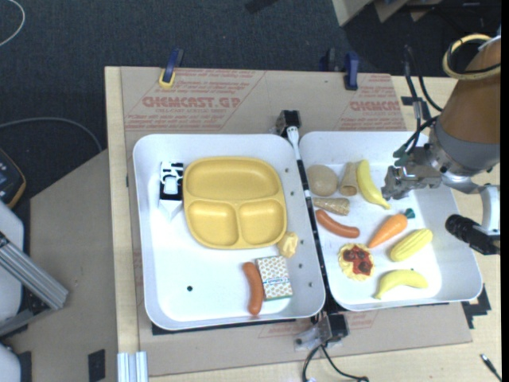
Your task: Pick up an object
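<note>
Tool (398, 180) sits over the right bin (461, 281), near its upper right part, at the end of the grey arm with the orange band. It is dark and blurred at this angle; cannot tell its state, and nothing is seen in its grasp.

Just beside the tool, toward the bin's middle: a curved, smooth yellow banana (369, 184). Just below the tool: a tapered orange carrot (387, 230) with a small green tip, then a bumpy yellow corn cob (410, 244). Further below: a second banana (400, 282), glossy plastic look. Further out on the banana's side: a round beige bun-like piece (322, 180), a short tan cone-like piece (349, 179), a pale ridged stick (332, 206), a smooth red-orange sausage (337, 227), and a flat yellow piece with red topping (355, 261).

Well apart from the tool, the left bin (155, 237) holds a yellow three-compartment plate (235, 200), matte plastic, a second sausage (254, 287), a small printed box (274, 277), a small pale yellow piece (288, 245), and a black-and-white item (170, 182). Both bins are white, shallow, with rounded corners, on a brown board tabletop (238, 98) with red print.
</note>
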Motion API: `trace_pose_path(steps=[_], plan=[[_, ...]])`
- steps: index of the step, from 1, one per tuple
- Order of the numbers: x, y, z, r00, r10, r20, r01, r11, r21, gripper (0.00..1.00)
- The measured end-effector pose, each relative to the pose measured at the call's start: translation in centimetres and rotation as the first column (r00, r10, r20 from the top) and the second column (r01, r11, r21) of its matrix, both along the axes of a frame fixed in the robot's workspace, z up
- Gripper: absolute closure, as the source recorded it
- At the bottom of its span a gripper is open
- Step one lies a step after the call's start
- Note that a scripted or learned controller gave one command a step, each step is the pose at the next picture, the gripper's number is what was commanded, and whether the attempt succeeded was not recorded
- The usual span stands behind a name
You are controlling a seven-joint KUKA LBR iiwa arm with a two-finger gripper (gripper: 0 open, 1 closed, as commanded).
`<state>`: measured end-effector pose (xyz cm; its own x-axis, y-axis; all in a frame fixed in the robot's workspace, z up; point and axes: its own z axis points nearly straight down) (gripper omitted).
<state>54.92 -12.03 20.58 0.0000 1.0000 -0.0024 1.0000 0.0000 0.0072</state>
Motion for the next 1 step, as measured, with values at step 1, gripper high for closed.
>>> trace_pose_path(steps=[1], plan=[[0.11, -0.01, 2.05, 1.0, 0.001, -0.002, -0.001, 1.0, 0.001, 1.0]])
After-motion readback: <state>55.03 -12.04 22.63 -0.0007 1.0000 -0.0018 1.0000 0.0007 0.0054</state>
